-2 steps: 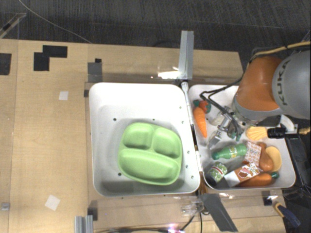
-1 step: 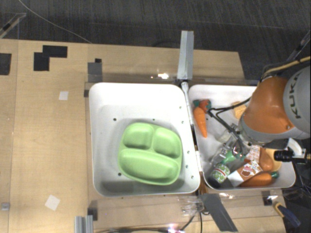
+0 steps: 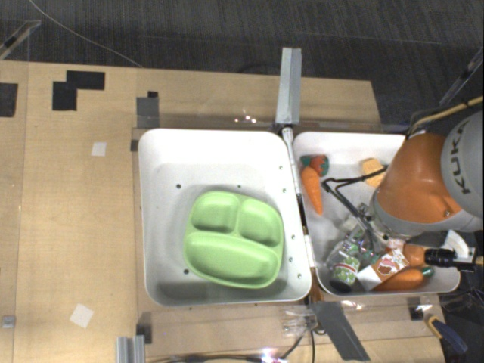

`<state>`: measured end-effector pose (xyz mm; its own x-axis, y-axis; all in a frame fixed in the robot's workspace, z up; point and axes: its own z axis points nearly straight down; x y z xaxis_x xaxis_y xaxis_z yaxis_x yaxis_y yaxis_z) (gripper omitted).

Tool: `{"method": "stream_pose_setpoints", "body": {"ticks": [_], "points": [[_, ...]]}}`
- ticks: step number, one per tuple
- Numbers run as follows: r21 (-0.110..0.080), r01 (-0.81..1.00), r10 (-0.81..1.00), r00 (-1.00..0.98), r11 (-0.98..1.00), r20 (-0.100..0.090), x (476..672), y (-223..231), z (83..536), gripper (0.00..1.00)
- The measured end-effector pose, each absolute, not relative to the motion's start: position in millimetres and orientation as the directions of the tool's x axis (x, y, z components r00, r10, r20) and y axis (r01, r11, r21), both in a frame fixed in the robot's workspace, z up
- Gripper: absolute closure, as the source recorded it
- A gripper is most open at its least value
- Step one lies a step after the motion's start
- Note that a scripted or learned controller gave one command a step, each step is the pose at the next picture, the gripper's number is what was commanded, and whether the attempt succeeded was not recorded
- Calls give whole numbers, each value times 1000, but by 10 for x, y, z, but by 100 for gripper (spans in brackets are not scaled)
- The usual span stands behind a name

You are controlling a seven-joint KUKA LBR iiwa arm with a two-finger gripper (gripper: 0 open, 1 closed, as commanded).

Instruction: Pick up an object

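Reaching in from the right, grey arm [image 3: 442, 184] with orange band bent low over the right bin [image 3: 344, 148]. Hand [image 3: 361, 237] down among the clutter at that bin's near end, close above a small dark bottle [image 3: 345, 263]; whether open or closed, impossible to tell, and nothing visibly held between its parts. Beside the bottle, a red-and-white packet [image 3: 390, 263] and an orange carrot-like piece [image 3: 401, 280] against the near wall. Further back in the same bin, a toy carrot [image 3: 311, 187] with green top lying along the left wall, and a pale yellow block [image 3: 371, 168] near the far side. In the left bin [image 3: 162, 203], a green divided plate [image 3: 234, 238] with three compartments, lying flat. Both white bins side by side on a light wooden surface [image 3: 68, 240] marked with black squares; dark carpet [image 3: 189, 21] beyond it.
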<state>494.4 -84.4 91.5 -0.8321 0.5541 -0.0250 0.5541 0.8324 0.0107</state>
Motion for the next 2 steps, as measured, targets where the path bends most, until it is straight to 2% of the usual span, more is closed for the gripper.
{"method": "stream_pose_setpoints", "body": {"ticks": [1, 2], "points": [[8, 632, 632, -775, 775, -16, 5698, -1238, 897, 0], [12, 774, 774, -633, 633, -13, 5400, -944, 905, 0]]}}
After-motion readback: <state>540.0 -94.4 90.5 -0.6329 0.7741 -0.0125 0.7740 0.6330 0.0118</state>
